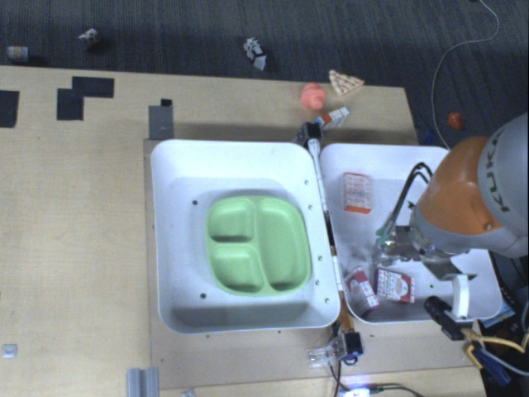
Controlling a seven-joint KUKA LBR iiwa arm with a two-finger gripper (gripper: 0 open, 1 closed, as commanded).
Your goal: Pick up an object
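Note:
The right bin holds a white packet with an orange label near its back. At its front lie a dark red packet and a red-and-white packet, side by side. My gripper hangs low over the bin's middle, just behind the red-and-white packet, below the grey and orange wrist. Nothing shows in its grasp.
The left bin holds a green divided plate. On the bench behind the bins lie a pink ball, a pizza-slice toy and a small tube. Cables run along the bench's right side.

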